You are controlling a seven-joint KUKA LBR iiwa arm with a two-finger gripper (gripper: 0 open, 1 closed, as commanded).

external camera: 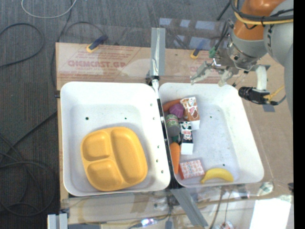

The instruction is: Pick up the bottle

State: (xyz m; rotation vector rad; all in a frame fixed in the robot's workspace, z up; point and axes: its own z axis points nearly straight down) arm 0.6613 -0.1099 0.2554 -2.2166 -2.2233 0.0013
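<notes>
The bottle [171, 125], small and dark green with a pale label, lies against the left wall of the right bin [238, 137], wedged among other items. My gripper [209, 77] hangs over the far rim of the right bin, well beyond the bottle and to its right. Its two fingers are spread apart with nothing between them.
Around the bottle lie a purple item [176, 109], a printed carton [190, 108], a black-and-white carton [187, 133], a carrot [175, 157], a red box [191, 169] and a banana [218, 175]. A yellow divided plate [114, 156] sits in the left bin [76, 104].
</notes>
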